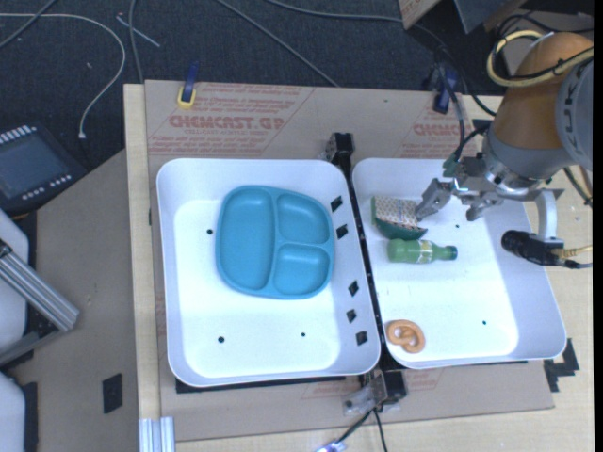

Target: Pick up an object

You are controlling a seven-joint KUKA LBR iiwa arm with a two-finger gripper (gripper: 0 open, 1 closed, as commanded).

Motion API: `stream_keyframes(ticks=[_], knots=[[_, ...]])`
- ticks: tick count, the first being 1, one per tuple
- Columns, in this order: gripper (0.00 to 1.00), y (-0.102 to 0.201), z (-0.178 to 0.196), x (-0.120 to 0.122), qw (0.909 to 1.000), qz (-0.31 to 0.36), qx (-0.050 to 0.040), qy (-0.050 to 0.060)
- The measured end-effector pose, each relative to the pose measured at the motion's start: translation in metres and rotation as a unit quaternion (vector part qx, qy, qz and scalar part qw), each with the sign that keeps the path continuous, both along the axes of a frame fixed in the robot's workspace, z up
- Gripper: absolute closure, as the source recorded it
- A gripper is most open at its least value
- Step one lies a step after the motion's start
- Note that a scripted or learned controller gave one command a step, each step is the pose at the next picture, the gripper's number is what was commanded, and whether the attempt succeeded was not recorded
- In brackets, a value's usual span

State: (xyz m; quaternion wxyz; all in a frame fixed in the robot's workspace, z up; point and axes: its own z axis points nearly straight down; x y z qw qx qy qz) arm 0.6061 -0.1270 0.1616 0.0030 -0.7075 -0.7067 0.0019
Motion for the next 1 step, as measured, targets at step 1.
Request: stream_keyframes(ticks=[1], knots=[[0.0,0.0042,-0.0567,0.0029,1.0,0.001,0.0003,-0.006]])
